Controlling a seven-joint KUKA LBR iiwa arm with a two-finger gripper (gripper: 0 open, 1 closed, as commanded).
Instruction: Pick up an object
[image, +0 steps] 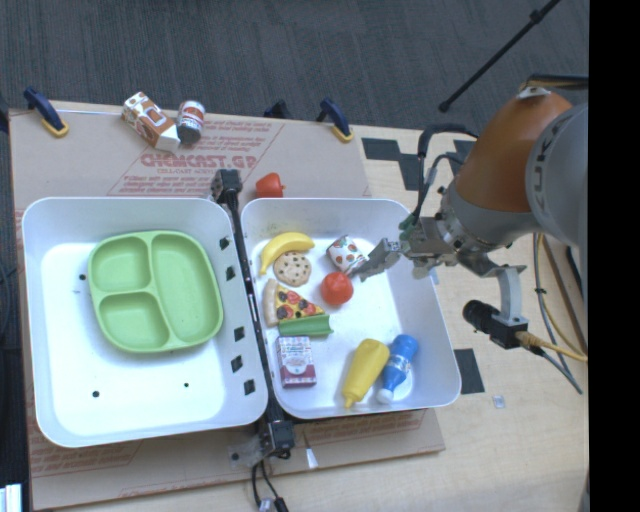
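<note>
The right white bin holds several toy foods: a banana, a cookie, a pizza slice, a green vegetable, a red carton, a yellow bottle and a blue bottle. A red tomato and a white-and-red wrapped item lie near the bin's middle. My gripper reaches in from the right and hangs low just right of these two. Nothing shows in its grasp.
The left white bin carries a green divided plate. On the cardboard behind the bins lie a small carton, a can and a red toy. Blue clamps hold the board's back edge.
</note>
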